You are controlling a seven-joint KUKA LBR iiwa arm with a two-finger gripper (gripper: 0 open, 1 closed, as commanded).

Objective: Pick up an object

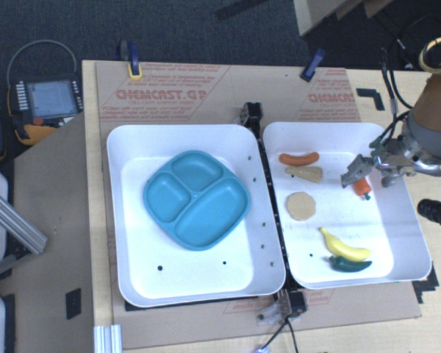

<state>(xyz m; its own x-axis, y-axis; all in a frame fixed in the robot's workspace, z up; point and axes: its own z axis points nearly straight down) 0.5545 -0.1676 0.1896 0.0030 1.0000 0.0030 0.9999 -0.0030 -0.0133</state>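
Orange toy piece, probably a small carrot, lies in the right bin near its far right side, directly under the pincer. It looks light, hard and smooth, likely plastic, so a grip across its narrow middle seems safest. The pincer hovers close over it; I cannot tell how its fingers stand. Further left lie a sausage, a tan piece, a round cookie and a banana. A blue divided plate sits in the left bin.
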